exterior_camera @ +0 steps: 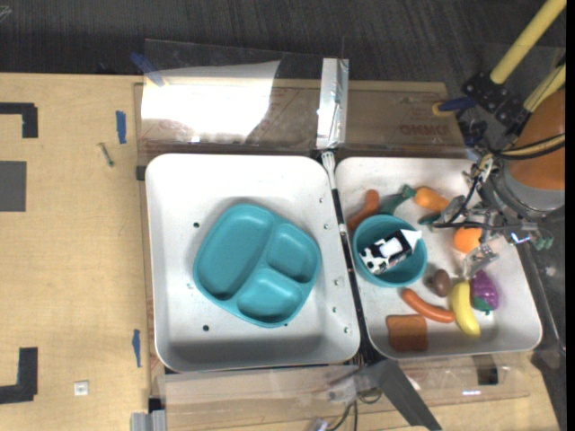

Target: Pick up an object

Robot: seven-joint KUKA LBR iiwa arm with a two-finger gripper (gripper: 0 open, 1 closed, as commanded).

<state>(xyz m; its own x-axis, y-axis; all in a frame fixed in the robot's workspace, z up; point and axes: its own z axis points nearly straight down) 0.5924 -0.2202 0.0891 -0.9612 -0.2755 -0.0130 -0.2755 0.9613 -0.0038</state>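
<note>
The right bin [526, 330] holds several toy foods. A teal bowl [373, 272] has a black-and-white toy [386, 251] inside it. Around the bowl lie an orange carrot [364, 206], a small orange piece [429, 200], a round orange fruit [466, 239], purple grapes [484, 288], a yellow banana [464, 309], a red-orange sausage [428, 306], a brown ball [438, 282] and a brown block [408, 332]. My gripper [485, 245] hangs low over the bin's right side, just right of the orange fruit and above the grapes. Nothing shows held in it.
The left bin [171, 196] carries a teal divided plate [258, 262]. A raised divider [340, 241] separates the two bins. The arm [539, 164] with its cables covers the right bin's upper right corner. Yellow poles [532, 27] stand at the top right.
</note>
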